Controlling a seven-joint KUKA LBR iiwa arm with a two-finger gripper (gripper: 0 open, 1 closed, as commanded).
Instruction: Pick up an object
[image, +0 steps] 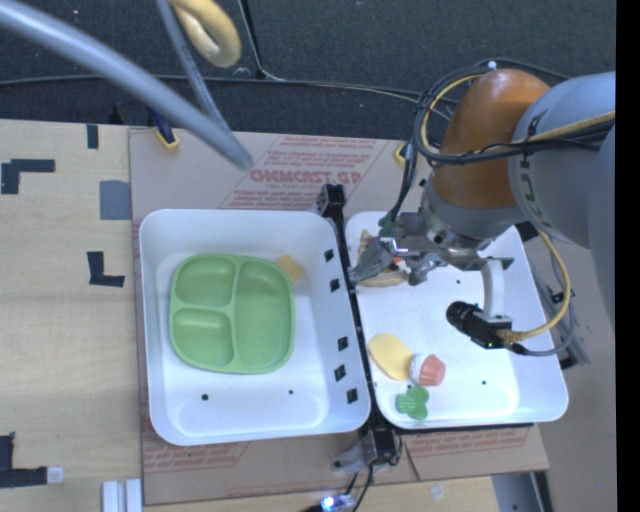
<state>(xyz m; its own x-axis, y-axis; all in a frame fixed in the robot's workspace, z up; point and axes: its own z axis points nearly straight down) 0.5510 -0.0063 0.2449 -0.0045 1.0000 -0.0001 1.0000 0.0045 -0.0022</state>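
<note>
Gripper (372, 262) low at right bin's (535, 400) far-left corner, over a tan object (372, 275); grip state unclear; risk: jams on the divider (350, 300); toys (405, 365) sit near edge.

- Two shallow white bins are seen side by side: the left bin (160, 330) and the right bin (530, 395).
- A green divided plate (232, 312) is lying in the left bin, with a small yellow piece (290, 267) just beside its upper right corner.
- The gripper (385, 255) is lowered over the upper left of the right bin, next to a pale object (375, 277).
- A yellow object (390, 354), a pink-and-white item (429, 370) and a green item (411, 402) are clustered near the right bin's lower left.
</note>
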